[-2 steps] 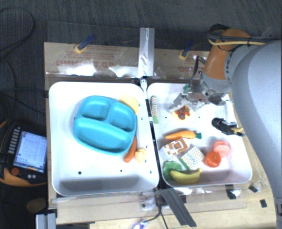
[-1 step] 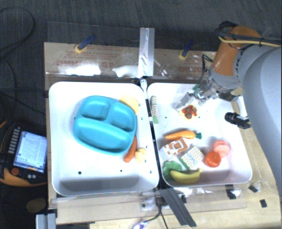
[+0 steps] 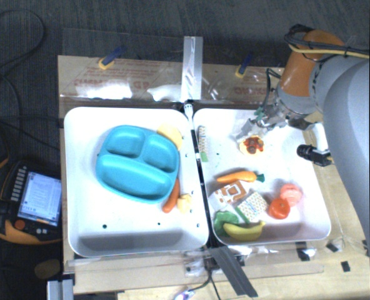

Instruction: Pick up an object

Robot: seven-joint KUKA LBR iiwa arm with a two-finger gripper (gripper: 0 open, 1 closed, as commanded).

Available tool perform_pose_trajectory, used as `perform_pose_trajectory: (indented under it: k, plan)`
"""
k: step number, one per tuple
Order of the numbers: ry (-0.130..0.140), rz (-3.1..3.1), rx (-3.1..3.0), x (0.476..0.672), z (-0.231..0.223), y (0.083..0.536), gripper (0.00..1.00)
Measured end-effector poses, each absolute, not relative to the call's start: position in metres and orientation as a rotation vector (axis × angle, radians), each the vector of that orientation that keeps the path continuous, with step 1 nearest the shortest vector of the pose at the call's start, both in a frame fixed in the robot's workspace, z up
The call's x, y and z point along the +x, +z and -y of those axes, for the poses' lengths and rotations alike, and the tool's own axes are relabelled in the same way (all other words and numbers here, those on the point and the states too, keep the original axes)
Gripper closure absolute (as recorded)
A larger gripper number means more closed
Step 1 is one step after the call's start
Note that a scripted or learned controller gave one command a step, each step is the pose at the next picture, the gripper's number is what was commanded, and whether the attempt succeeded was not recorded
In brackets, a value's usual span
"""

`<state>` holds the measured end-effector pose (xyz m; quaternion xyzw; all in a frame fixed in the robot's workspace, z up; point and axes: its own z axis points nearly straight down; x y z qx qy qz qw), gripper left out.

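Note:
My gripper (image 3: 258, 121) hangs low over the far part of the right bin (image 3: 310, 227), reaching in from the right. Just below it lies a small round toy with red and brown topping (image 3: 252, 145), apart from the gripper. Further toward the front lie an orange carrot (image 3: 237, 176), a waffle-patterned piece (image 3: 230, 194), a green and white checkered block (image 3: 253, 205), a banana (image 3: 243, 230), a red tomato (image 3: 279, 208) and a pink piece (image 3: 291, 192). Nothing shows in the gripper's grasp.
A pale ridged stick (image 3: 202, 141) lies along the right bin's left wall. The left bin (image 3: 85, 230) bears a blue divided tray (image 3: 138, 162), a yellow piece (image 3: 170, 134), an orange carrot (image 3: 172, 197) and a small yellow bit (image 3: 184, 202).

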<state>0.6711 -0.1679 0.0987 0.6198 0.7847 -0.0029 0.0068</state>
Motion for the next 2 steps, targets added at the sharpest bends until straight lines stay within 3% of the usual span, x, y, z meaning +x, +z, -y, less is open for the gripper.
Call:
perform_pose_trajectory:
  k: [1, 2]
  plan:
    - [-0.004, -2.397, 2.029, 0.637, 0.126, 0.190, 1.00]
    - [-0.006, -2.139, 2.304, 0.629, 0.052, 0.184, 1.00]
